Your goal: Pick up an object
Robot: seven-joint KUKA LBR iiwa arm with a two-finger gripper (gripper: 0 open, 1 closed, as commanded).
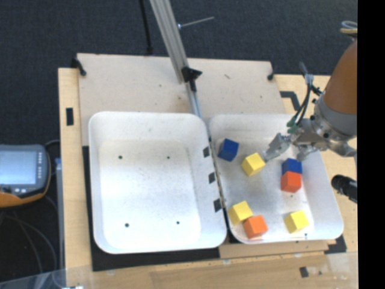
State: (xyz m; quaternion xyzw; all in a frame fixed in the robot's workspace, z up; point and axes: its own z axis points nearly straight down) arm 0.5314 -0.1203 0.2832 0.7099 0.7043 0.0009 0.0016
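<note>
Several small blocks lie in the right bin (272, 123). A blue block (228, 150) and a yellow block (253, 164) sit toward its left. Further right, another blue block (293, 165) touches an orange-red block (290, 182) just in front of it. Along the front lie a yellow block (241, 211), an orange block (255, 226) and a third yellow block (296, 221). My gripper (290, 149) hangs over the bin's right part, just behind and above the second blue block. It is open, its fingers (276, 146) spread with nothing between them.
The left bin (150, 179) adjoins the right one along a shared middle rim. A slanted metal post (171, 32) rises from behind the bins. A grey device (21, 170) sits off the bench's left side. The arm's orange band (344, 83) is at the right.
</note>
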